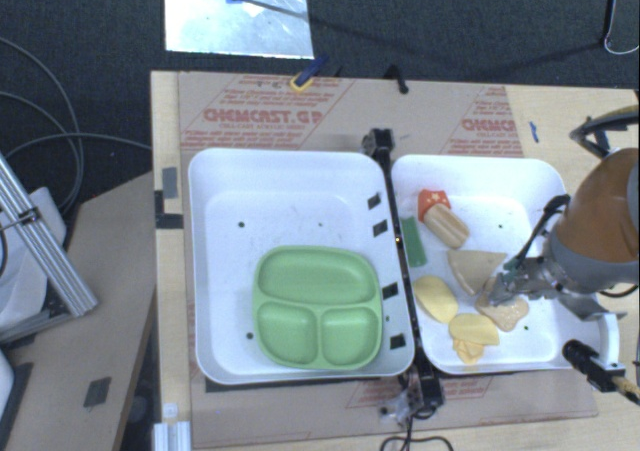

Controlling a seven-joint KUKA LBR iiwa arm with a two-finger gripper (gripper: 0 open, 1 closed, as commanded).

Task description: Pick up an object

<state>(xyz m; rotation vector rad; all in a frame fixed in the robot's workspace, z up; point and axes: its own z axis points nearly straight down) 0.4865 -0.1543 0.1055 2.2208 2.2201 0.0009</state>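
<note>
The arm [600, 229] is cut off at the frame's right edge. Its gripper [503, 286] sits low in the right bin [540, 179] over a beige wedge [474, 265] and pale piece [508, 313]; I cannot tell its state. Nearby lie yellow pieces [440, 299], a hot dog [446, 226]. A green divided plate [318, 307] fills the left bin [230, 189].

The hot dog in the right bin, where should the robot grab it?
Probably across the middle of the hot dog, coming straight down from above. It lies flat and slanted, long and narrow, so the short way across suits the pincer. An orange piece touches its upper end; the middle looks free.
</note>
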